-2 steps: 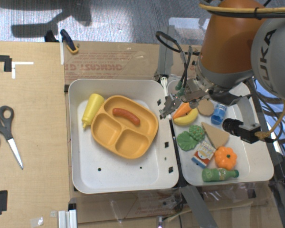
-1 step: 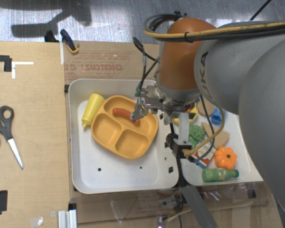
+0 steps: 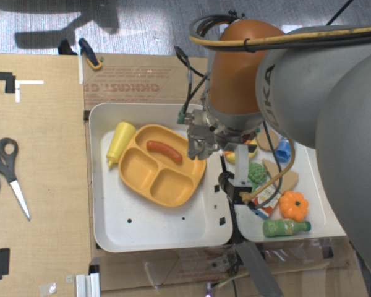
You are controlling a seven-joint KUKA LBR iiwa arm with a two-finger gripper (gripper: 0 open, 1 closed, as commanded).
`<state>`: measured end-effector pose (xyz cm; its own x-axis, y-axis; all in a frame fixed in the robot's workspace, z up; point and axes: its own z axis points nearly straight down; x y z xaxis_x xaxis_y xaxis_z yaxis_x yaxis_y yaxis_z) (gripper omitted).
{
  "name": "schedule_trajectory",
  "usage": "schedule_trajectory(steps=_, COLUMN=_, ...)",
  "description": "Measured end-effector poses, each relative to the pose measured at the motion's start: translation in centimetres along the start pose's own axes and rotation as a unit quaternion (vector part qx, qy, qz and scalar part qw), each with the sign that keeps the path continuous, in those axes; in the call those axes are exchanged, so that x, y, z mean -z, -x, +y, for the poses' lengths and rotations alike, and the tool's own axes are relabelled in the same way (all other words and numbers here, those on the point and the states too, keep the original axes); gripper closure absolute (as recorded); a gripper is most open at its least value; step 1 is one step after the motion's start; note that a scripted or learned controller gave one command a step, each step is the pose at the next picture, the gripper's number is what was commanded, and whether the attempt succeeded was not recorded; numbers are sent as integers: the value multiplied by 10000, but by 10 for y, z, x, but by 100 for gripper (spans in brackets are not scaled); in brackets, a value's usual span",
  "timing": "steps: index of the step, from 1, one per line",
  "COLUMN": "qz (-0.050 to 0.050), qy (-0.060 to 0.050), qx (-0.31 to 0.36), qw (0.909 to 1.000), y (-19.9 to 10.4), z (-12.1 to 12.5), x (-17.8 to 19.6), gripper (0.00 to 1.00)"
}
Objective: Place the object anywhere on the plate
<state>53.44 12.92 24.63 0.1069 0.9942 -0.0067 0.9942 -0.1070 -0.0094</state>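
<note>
Already found sausage (image 3: 165,151) lying in far compartment of yellow plate (image 3: 162,192), left bin (image 3: 111,228); gripper (image 3: 198,146) poised over plate's right rim, opening impossible to tell; judged best lifted straight up, clear of rim.

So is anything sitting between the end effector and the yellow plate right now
Nothing visible stands in the way. The end effector hangs right at the right-hand rim of the yellow plate in the left bin. A sausage already lies in the plate's upper compartment, and a yellow bottle lies beside its left edge.
</note>
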Motion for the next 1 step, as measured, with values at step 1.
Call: schedule_trajectory(steps=1, qz=14, qy=40, qx=859, qw=9963, y=9, z=-38, x=57, gripper=100)
